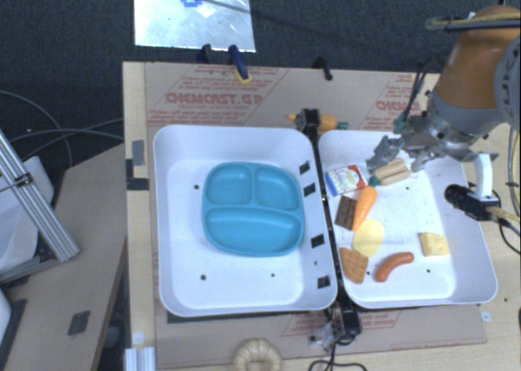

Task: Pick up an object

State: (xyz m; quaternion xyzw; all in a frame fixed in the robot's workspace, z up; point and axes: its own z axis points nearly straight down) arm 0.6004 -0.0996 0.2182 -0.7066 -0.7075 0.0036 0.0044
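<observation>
I see the grey two-finger pincer (389, 163) low in the right white bin (468, 280), its tips at the tan bread-like block (391, 173); I can't tell if it's gripping. Just beside lie a small printed packet (345, 178) and an orange toy carrot (364, 207). The blue divided plate (252, 207) sits in the left white bin (183, 280).

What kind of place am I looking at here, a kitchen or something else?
Probably a robotics lab bench, not a kitchen. A robot arm reaches over two white bins; the food, like the carrot and sausage, looks like toys, and cables trail beside the bench.
</observation>
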